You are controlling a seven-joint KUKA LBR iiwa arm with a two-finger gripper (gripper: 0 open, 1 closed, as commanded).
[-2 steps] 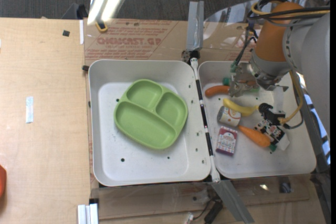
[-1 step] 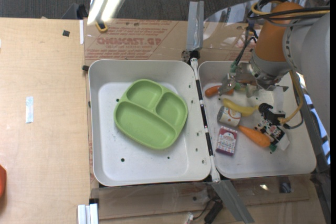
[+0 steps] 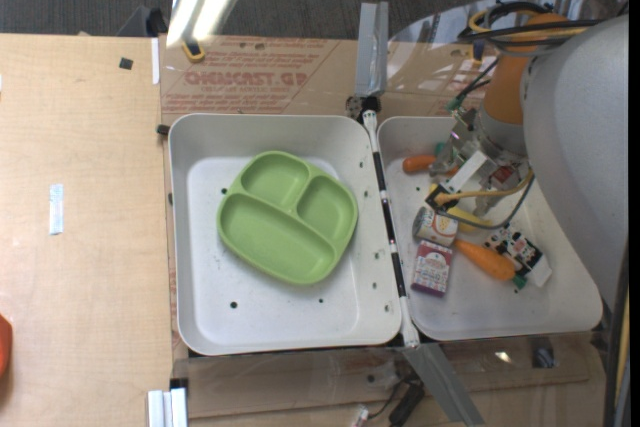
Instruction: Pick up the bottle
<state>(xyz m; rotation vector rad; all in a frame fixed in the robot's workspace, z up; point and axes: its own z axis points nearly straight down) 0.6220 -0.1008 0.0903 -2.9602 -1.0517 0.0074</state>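
Over the right bin (image 3: pixel 562 305) my arm (image 3: pixel 585 115) reaches in; the left bin (image 3: pixel 200 300) holds a green plate (image 3: pixel 288 215). My pincer (image 3: pixel 462 177) hangs above the right bin's far side; open or closed, I cannot tell. The bottle (image 3: pixel 522 255), I take it, is the black-and-white thing beside a carrot (image 3: pixel 484 260), nearer the front. I judge the approach unfinished: next, shift over it and descend.

Green plate (image 3: pixel 288 217): smooth matt plastic. Bins (image 3: pixel 200 310): white plastic, slight sheen. Bench (image 3: pixel 90 295): pale wood grain.

Bottle (image 3: pixel 522 253) — white, black-spotted, lying in right bin (image 3: pixel 480 310).
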